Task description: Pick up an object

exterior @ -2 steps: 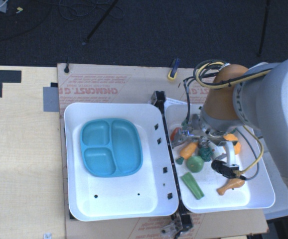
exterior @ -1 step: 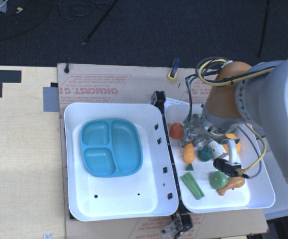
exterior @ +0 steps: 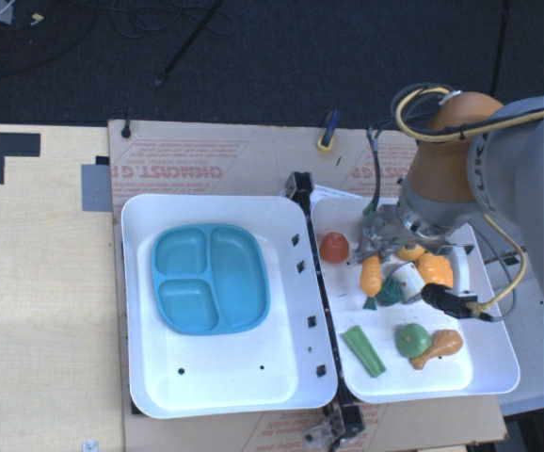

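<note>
Orange toy (exterior: 371,275) under arm (exterior: 441,172); rt bin (exterior: 484,370).

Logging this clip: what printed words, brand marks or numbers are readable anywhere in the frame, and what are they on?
Red lettering, upside down and too blurred to quote, on the brown cardboard sheet behind the two white bins.
More red print, unreadable, on the cardboard strip at the near edge.
No readable text on the blue three-compartment plastic tray, the left white bin, the right white bin or the toy foods.
</note>
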